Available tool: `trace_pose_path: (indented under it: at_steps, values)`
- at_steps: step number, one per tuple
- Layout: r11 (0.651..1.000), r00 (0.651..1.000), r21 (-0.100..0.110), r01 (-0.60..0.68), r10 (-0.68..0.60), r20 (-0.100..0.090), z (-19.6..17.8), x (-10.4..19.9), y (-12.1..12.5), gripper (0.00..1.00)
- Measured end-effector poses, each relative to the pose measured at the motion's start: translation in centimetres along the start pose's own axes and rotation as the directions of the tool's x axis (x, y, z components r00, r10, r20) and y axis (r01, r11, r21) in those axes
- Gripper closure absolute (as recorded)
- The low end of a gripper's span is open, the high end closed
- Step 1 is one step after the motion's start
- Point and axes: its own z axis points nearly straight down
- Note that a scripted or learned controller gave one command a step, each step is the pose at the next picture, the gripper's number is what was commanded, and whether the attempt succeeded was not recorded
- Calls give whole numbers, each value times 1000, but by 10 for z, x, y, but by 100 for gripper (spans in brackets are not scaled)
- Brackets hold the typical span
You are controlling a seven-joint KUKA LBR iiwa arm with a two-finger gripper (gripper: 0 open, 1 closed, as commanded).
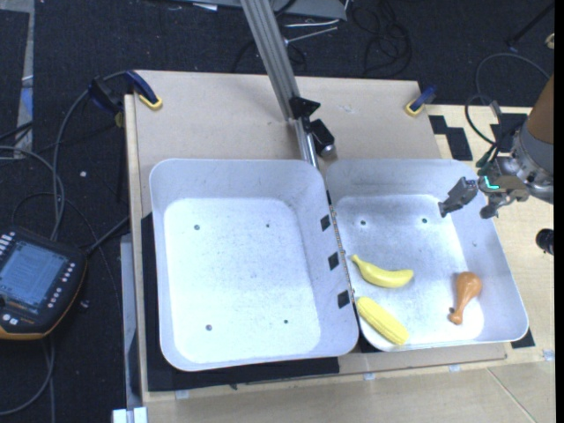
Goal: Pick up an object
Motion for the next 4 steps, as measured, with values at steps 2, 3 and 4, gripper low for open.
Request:
trace_pose_path:
  at_steps: [2,3,4]
  values:
    - [1000,1000,4,0,0,-1,48,5,-9,0]
    - [1000,1000,5,0,0,-1,110,9,-10,0]
    - [1000,1000,1,0,0,0,128,9,-10,0]
